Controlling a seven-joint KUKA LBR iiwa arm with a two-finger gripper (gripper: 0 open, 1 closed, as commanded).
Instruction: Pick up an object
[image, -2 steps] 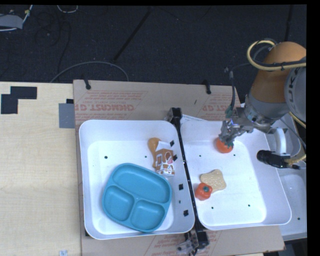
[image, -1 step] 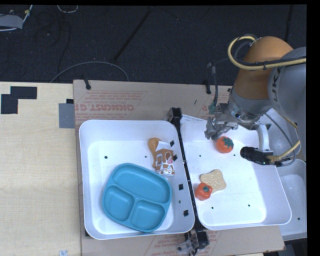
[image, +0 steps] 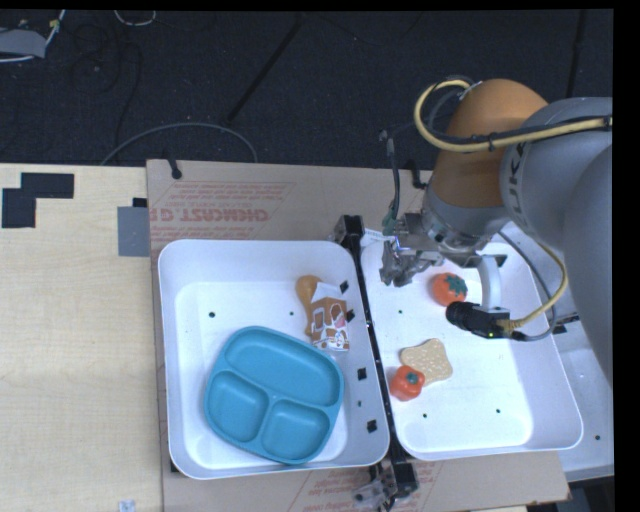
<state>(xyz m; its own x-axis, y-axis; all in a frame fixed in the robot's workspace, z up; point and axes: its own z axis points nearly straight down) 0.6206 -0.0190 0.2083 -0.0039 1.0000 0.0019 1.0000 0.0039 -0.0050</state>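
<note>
Light wood bench with a cardboard sheet on it. Behind the bench, dark carpet with black cables.

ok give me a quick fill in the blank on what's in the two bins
1. The blue divided tray lies in the ____ bin.
2. The tan toast-shaped piece lies in the ____ bin.
3. The gripper hangs over the right bin's ____ left corner.
4. The number of small orange round items in the right bin is ____.

Missing words: left; right; far; two
</note>
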